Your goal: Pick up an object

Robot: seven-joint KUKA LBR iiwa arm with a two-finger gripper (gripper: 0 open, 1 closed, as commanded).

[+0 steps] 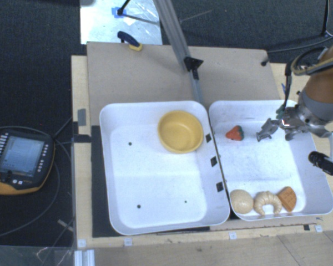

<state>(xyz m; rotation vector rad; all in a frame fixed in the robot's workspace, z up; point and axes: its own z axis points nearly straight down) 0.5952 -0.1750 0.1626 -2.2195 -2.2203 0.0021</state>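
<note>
Worktop (155,76): brown board under two shallow white bins set side by side, with a dark floor around it
Left bin (155,204): the bigger tray, bare apart from one bowl
Right bin (266,165): the tray with the food pieces, and the arm above its upper right part
Arm (324,90): grey with an orange band, coming in at about 3 o'clock and leaning over the right bin
Bowl (181,131): yellow, upright, sitting at about 1 o'clock in the left bin, well apart from the claw
Claw (266,132): over the right bin at about 1 o'clock, pointing toward 9 o'clock; whether it is wide or narrow I cannot tell, and nothing shows between its tips
Bread roll (241,200): pale, at about 7 o'clock in the right bin, touching the croissant
Croissant (268,202): curved, lying along the bin's near wall at 6 o'clock
Toast piece (287,198): orange-brown, just beside the croissant on its 3 o'clock side
Strawberry (235,133): small, red with a green cap, lying alone at 11 o'clock in the right bin, near the claw on its 9 o'clock side; likely the nearest thing to pick
Doing the step well: centre the claw over the strawberry, come straight down, close across its narrow width, then lift slowly
</note>
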